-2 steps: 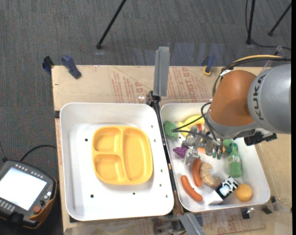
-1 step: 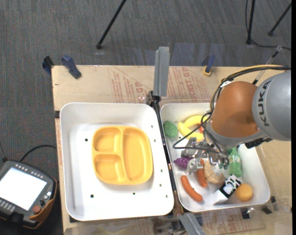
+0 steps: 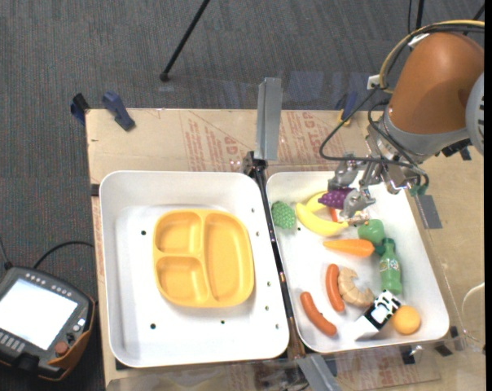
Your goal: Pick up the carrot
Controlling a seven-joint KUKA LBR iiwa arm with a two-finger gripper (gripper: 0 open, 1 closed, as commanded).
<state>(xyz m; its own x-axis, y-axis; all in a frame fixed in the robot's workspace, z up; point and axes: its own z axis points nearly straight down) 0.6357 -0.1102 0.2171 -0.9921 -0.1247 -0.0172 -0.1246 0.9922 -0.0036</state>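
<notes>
Two white bins; right bin (image 3: 429,287) holds the carrot (image 3: 350,248) at center-right of frame, just below the banana (image 3: 318,218) and beside the green bottle (image 3: 388,265). Gripper (image 3: 352,195) hovers over purple grapes (image 3: 335,197) above it; can't tell its jaw state. Yellow divided plate (image 3: 204,257) sits in left bin (image 3: 116,300).

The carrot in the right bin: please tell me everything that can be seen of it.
The carrot is a small orange toy, smooth like plastic, tapered, with its narrow tip pointing to the view's left. It lies flat and roughly level in the middle of the right bin. Its thick end meets a green bottle. A banana lies just above it, a croissant below. The gripper is above it, near the purple grapes, not on the carrot.
</notes>
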